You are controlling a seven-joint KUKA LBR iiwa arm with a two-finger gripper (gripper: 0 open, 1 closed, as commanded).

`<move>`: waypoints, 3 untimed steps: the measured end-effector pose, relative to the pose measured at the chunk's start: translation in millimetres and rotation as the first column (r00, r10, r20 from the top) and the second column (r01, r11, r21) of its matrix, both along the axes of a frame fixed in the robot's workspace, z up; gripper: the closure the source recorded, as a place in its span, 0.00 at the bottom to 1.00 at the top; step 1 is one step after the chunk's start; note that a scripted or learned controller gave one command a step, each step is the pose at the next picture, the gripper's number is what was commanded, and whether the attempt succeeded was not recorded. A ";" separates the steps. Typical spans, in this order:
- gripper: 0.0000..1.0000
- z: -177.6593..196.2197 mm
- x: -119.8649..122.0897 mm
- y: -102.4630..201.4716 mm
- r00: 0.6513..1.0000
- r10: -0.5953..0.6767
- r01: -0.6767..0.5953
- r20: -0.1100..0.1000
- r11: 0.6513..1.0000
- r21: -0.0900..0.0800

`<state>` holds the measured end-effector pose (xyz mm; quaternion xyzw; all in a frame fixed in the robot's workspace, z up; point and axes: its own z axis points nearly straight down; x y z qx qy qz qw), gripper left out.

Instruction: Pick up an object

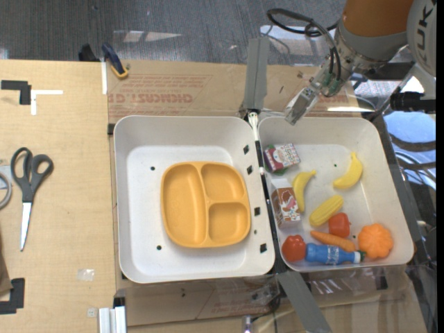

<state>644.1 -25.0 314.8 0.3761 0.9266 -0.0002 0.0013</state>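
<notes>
- The gripper (300,109) hangs above the far rim of the right bin (386,159), close to the corner it shares with the left bin; it carries nothing, and from here I cannot tell how it is set.
- The arm (378,9), grey with its orange band, comes in over the right bin's far right corner.
- Against the right bin's left wall sit two small cartons: a red and white one (282,156) farther off and a brown one (286,205) nearer.
- Between them, just right, lies a small banana (303,183); a second banana (349,173) lies toward the right wall.
- A corn cob (326,209) rests mid-bin, a red piece (339,224) touching its near end, possibly a tomato, though the view is soft there.
- Along the near edge: a red pepper (293,248), a blue bottle (331,256) lying flat, a carrot (331,240) just behind it, and an orange pumpkin-like toy (375,241) in the near right corner.
- The left bin (132,186) holds a yellow divided plate (205,204) at its middle.
- Scissors (29,182) lie on the bench's left side.
</notes>
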 end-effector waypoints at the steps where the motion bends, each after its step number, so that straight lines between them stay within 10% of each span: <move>1: 1.00 -70.0 -12.5 5.6 1.000 -0.030 0.030 -0.003 1.000 -0.001; 2: 1.00 -48.8 -7.4 37.6 0.993 -0.116 0.116 0.000 0.993 0.000; 3: 1.00 32.9 -5.0 -26.9 0.998 0.066 -0.066 0.000 0.998 -0.001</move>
